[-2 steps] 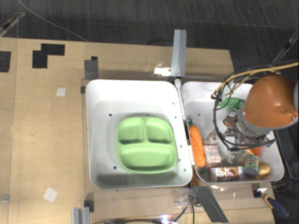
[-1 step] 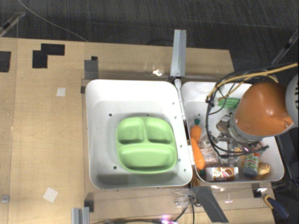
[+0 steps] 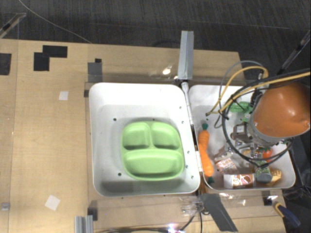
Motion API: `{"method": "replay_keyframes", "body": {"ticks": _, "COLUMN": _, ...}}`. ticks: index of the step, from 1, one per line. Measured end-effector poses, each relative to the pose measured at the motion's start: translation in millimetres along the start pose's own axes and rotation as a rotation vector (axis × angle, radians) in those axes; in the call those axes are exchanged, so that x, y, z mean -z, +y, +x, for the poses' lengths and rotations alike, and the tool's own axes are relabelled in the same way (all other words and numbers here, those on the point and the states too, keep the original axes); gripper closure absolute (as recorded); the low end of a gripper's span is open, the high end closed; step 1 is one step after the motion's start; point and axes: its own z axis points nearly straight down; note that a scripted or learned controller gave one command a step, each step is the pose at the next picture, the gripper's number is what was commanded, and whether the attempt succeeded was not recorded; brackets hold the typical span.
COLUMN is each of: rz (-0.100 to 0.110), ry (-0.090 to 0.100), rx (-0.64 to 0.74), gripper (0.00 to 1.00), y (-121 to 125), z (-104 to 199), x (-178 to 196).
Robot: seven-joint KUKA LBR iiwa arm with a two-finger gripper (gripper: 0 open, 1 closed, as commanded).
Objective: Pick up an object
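The one camera is fixed high above the bench (image 3: 43,144) and looks down at a slant. It sees both white bins whole: the left bin (image 3: 104,130) and the right bin (image 3: 204,98). Dark floor (image 3: 121,8) lies beyond the bench's far edge.

No readable text, label, brand or number. Red-white packet (image 3: 239,180) in right bin (image 3: 290,178) carries print, too small and blurred to read. Black square marks (image 3: 47,55) on bench (image 3: 39,144) are plain shapes, not characters.
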Motion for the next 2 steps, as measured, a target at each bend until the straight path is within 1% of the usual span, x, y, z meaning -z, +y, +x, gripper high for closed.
{"method": "replay_keyframes", "body": {"ticks": 1, "rz": 0.011, "ry": 0.009, "rx": -0.028, "gripper": 0.00, "y": 25.4, "z": -20.1, "x": 2.0}}
{"method": "replay_keyframes", "body": {"ticks": 2, "rz": -0.003, "ry": 0.002, "rx": 0.300, "gripper": 0.00, "y": 30.6, "z": -27.0, "x": 2.1}}
